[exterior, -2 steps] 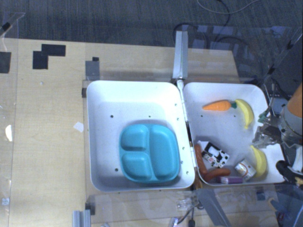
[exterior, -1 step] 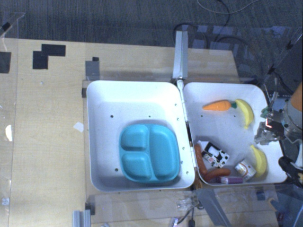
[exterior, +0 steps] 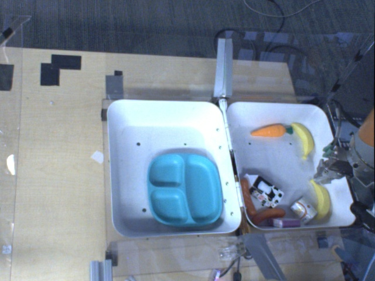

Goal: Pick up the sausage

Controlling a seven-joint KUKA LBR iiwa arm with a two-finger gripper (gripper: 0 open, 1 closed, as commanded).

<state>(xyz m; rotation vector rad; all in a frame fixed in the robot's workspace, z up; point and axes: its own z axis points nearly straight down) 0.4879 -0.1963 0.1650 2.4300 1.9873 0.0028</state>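
Sausage lies in the right bin, along its left wall near the front left corner; long axis runs roughly front to back, tilted slightly, far end near the bin divider, near end toward the front edge. A second reddish sausage lies crosswise at the front wall, just beside it. A black-and-white object sits between them. Carrot and banana lie at the back; another banana front right. Gripper hovers at the right edge of the bin; its opening cannot be told. Blue divided plate rests in the left bin.
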